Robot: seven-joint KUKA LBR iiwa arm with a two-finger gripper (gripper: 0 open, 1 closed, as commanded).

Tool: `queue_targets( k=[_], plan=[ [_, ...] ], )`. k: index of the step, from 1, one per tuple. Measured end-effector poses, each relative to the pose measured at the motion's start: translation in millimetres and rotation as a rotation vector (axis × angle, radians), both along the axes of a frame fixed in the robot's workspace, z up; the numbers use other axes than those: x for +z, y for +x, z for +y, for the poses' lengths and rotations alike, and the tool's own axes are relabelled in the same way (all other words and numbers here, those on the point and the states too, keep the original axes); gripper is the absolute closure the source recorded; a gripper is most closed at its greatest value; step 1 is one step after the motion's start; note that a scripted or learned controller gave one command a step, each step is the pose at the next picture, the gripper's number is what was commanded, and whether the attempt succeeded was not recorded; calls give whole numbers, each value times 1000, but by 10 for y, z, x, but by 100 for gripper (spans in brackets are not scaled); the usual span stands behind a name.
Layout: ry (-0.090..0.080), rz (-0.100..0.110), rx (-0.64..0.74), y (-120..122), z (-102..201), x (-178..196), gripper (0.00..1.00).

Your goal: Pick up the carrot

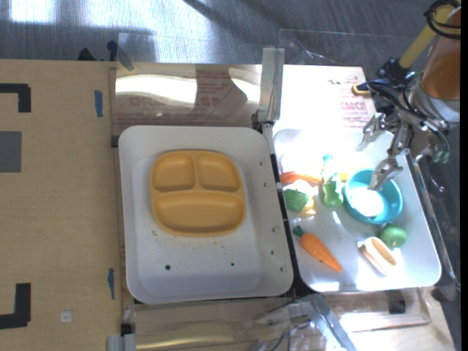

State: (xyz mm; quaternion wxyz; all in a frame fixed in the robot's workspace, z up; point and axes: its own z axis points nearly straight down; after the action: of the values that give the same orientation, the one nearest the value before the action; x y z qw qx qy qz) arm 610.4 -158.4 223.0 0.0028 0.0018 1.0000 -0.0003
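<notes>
The carrot (319, 248), orange with a green top, lies flat near the front left of the right bin (424, 262), its tip pointing to the front right. My gripper (382, 151) hangs over the bin's back right part, above the far rim of a blue bowl (374, 198). Its fingers (371, 128) are spread open with nothing between them. The carrot lies well to the front left of the gripper, with the bowl between them.
Around the carrot lie a hot dog toy (377, 255), a green apple (395, 234), a green bottle (331, 190), a green vegetable (295, 199) and a thin orange piece (300, 178). The left bin (139, 262) bears a yellow divided plate (197, 192).
</notes>
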Motion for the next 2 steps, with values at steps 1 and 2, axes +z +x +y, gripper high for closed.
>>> queue_targets(
  k=[1, 2],
  plan=[
    [4, 12, 50, -355, 398, -1110, 0],
    [-2, -12, 15, -978, 485, -1327, 0]
  ],
)
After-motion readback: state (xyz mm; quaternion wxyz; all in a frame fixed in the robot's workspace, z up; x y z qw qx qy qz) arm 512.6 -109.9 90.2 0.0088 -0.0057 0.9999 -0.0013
